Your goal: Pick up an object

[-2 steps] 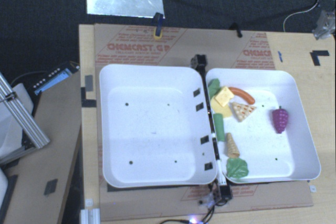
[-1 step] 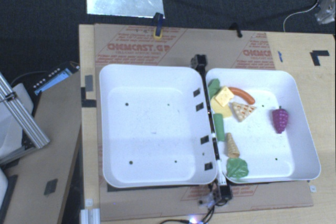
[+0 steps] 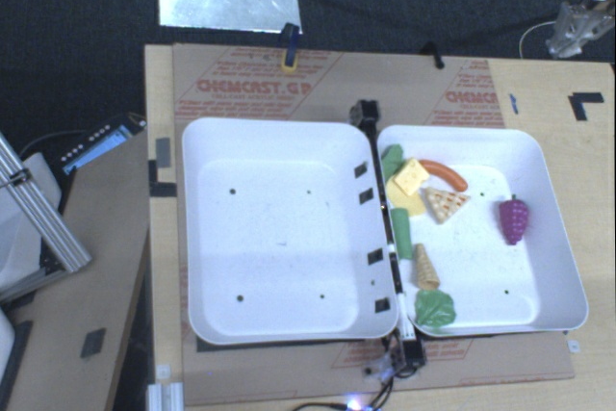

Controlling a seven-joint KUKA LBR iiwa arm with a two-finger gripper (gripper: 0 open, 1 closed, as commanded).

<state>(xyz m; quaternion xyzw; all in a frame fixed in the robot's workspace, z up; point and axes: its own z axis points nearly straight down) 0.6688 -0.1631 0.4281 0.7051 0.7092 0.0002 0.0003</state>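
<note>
The right-hand shallow white bin [image 3: 539,236] holds toy food: a purple grape bunch [image 3: 513,218] apart near its right side, an orange sausage [image 3: 444,173], a yellow cheese block [image 3: 410,178] and a tan wedge [image 3: 446,203] clustered upper left. A green leafy piece [image 3: 434,308] lies at its lower-left corner beside a tan cone [image 3: 425,269]. The left-hand white bin [image 3: 279,236] adjoins it on the bench [image 3: 539,87]; the gripper's state cannot be told.

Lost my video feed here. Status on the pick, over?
Toys sit in right bin: purple grapes alone, sausage, cheese, wedge clustered by the divider. Nothing lifted. Grapes stand apart from the rest.
</note>
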